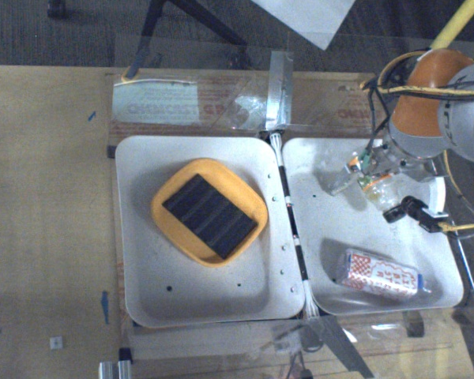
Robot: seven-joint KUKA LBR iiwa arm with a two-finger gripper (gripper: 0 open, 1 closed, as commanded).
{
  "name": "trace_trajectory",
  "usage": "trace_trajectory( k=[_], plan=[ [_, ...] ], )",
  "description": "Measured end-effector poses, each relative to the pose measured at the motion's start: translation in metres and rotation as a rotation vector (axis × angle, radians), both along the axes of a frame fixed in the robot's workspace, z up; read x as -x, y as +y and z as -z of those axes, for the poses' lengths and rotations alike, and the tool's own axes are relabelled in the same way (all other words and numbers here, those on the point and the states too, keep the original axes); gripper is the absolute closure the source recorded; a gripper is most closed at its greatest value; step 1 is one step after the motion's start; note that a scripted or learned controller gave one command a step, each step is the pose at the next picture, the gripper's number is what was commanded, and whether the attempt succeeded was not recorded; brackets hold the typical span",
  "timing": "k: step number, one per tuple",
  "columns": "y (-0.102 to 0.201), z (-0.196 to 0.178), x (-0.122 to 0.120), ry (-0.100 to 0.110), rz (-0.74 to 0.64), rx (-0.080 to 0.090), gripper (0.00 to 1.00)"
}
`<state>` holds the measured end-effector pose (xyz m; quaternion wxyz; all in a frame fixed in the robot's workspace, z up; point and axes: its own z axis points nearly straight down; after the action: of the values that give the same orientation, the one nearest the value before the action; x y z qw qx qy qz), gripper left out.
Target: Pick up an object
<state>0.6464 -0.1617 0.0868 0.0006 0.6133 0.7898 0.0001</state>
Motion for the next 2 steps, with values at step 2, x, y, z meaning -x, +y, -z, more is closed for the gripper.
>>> trace_trajectory(
  k=[2],
  plan=[
    [0.0358,-0.0001,-0.0179,0.009,-0.191,0.007,0.00]
  ],
)
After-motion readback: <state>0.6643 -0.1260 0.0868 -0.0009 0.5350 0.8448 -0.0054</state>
